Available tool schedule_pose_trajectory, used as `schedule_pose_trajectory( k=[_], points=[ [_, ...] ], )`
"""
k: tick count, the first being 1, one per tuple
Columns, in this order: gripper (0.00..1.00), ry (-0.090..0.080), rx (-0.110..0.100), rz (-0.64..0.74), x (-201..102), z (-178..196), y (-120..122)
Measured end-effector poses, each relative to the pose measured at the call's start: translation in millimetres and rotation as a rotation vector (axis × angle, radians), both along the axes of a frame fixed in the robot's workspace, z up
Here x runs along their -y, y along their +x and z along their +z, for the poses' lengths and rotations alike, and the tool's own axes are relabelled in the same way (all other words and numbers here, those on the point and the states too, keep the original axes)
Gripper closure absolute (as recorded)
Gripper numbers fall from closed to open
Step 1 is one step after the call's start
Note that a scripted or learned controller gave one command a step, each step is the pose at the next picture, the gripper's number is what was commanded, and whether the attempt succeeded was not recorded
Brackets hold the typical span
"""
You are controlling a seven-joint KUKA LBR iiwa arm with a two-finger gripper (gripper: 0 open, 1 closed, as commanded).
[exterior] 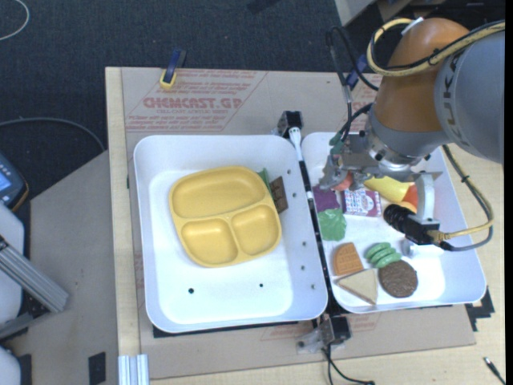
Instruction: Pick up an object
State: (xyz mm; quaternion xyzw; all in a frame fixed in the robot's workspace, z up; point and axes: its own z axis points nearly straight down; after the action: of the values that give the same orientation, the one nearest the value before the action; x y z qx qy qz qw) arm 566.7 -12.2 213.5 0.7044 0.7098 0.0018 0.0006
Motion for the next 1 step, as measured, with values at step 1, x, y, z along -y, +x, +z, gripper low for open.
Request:
schedule_pose_trajectory(
  k=[1],
  points=[
    [1.00,-0.001,0.002,-0.002,-48.7,15.7,17.4]
  ],
)
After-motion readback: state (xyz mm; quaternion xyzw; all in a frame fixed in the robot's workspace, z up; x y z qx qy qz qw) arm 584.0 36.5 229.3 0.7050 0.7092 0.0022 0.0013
